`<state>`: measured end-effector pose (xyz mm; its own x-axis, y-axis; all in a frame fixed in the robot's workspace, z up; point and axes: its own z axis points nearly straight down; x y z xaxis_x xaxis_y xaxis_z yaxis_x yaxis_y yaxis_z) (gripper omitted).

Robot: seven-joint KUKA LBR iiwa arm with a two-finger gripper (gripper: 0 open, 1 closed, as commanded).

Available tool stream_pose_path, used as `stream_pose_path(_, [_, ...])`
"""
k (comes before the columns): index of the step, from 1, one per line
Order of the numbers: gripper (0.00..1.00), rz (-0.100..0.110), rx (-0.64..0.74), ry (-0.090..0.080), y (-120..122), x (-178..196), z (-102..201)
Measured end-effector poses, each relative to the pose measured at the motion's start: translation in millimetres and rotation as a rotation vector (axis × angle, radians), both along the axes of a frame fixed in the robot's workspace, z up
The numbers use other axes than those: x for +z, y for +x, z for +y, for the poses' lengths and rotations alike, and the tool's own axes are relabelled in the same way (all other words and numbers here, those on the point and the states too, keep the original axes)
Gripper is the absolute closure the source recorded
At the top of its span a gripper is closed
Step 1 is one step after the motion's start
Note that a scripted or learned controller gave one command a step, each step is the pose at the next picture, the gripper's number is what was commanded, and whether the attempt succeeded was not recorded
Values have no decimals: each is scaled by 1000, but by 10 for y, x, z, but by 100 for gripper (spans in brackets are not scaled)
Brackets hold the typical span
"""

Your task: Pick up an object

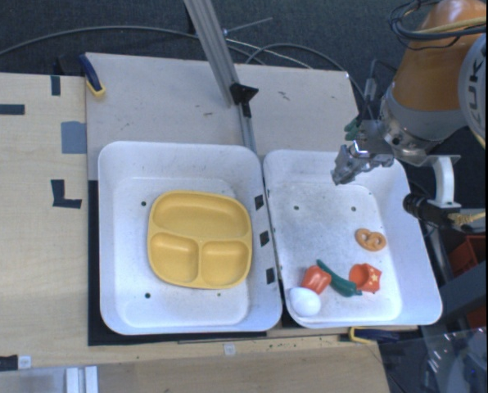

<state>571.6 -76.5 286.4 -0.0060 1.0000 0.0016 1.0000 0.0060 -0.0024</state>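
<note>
The right bin [309,211] holds several small objects near its front: a pretzel-shaped brown piece [370,239], a red block with a yellow star [365,277], a dark green strip [336,277], an orange-red pepper-like toy [316,279] and a white egg [305,302]. My gripper [347,169] hangs over the back right part of that bin, well apart from those objects. Nothing shows between its fingers.
The left bin [117,219] holds a yellow divided plate [200,239]. A slanted metal post [215,43] rises behind the bins. Cables run over the dark floor at the back. A wooden bench top [31,219] lies to the left.
</note>
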Motion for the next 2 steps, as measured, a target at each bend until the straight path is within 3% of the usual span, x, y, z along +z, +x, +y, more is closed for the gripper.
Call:
stream_pose_path(1, [100,2,0,0,-244,-208,535])
stream_pose_path(2, [100,2,0,-1,-343,-414,1036])
